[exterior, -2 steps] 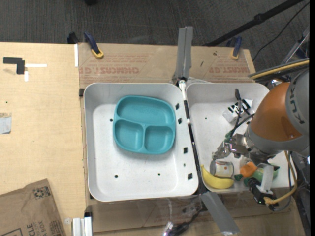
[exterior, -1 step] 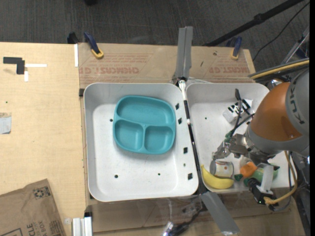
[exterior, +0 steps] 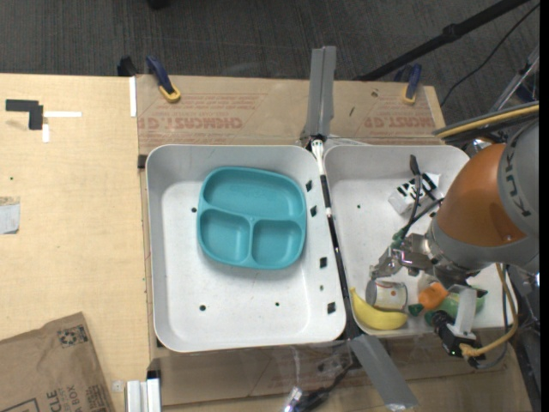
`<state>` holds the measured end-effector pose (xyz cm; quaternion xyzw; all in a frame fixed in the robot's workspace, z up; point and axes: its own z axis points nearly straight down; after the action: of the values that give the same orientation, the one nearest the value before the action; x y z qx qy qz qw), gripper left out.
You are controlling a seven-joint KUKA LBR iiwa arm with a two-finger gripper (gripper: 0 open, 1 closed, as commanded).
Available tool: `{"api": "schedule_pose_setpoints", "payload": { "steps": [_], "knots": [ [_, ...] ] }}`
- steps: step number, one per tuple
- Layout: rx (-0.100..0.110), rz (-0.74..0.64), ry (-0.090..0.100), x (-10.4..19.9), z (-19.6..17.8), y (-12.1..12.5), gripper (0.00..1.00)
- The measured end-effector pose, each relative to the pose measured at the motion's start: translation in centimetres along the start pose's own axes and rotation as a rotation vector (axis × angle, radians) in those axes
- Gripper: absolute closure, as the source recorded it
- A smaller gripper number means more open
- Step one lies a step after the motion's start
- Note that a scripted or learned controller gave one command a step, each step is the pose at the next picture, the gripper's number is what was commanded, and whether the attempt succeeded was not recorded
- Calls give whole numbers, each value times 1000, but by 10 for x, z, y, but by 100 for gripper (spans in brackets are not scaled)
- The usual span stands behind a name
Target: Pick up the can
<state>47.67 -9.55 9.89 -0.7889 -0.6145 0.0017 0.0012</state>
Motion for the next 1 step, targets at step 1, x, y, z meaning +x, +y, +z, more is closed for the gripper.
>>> {"api": "schedule_pose_setpoints", "payload": {
  "steps": [1],
  "knots": [
    [0, 0, 0, 0, 0, 0, 0]
  ]
}}
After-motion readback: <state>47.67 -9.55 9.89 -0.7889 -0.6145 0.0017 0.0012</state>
